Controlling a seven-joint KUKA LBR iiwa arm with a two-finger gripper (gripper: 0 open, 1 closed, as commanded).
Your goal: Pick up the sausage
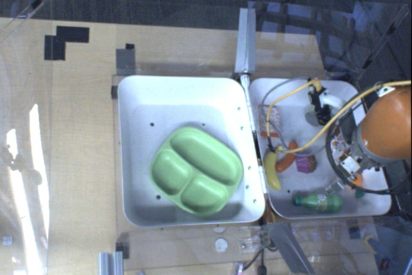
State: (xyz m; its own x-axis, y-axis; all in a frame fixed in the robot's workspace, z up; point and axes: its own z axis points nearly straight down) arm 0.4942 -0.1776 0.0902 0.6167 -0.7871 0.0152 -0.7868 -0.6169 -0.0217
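The arm [386, 122] is seen over the right bin [376, 208], its orange band hanging above the bin's right side. The claw lies beneath the wrist and is hidden from above, so whether anything is held cannot be told.

Several small items are crowded along the right bin's left side. A yellow banana [272, 172] lies against the wall shared with the left bin. Just beside it, a short reddish-orange piece [285, 162] is taken to be the sausage, though it is too small to be named with certainty; a thinner orange sliver sits touching it at its upper end. A purple item [305, 165] lies just to its right, and a green bottle [318, 202] rests on its side near the front wall. A pale patterned item [271, 119] lies further back. The left bin [138, 106] carries a green divided tray [196, 169].

For the step in hand, the claw would best be brought leftward from where the arm hangs until it is centred over the reddish piece. The piece is hemmed in by the banana and the purple item, so a narrow approach is called for, with the jaws set across its short width and lined up so that neither neighbour is caught. A straight descent is advised, with closure made only once the bin floor is nearly reached. A cylindrical toy may roll or squirt out if pinched off-centre, so the grip is best taken at its middle.
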